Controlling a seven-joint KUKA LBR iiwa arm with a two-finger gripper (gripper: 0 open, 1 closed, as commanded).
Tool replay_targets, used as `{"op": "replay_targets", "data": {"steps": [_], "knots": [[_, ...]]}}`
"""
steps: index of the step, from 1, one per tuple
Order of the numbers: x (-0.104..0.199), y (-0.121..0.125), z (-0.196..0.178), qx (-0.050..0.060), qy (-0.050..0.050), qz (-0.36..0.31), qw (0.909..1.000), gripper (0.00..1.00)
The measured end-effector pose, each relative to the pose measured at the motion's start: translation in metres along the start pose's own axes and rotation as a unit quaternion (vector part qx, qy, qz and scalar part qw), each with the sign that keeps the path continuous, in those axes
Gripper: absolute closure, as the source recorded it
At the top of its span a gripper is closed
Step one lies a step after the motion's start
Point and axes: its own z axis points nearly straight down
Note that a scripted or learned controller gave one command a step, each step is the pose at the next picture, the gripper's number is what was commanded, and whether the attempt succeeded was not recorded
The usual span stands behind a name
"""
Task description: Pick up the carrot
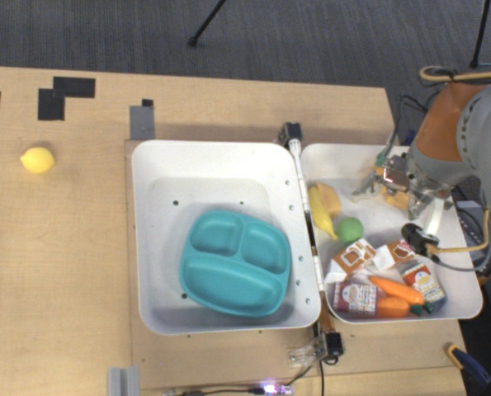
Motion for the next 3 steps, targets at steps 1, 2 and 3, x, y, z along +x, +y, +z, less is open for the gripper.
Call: {"op": "replay_targets", "data": {"steps": [1,2,3], "knots": [[-0.026,-0.008,0.0,0.0,0.0,-0.043,0.9991,0.0],[-0.015,0.037,-0.017,-0.002,0.0,-0.141,0.9899,0.0],[-0.029,0.037,-0.002,-0.001,0.003,-0.226,0.9741,0.0]]}}
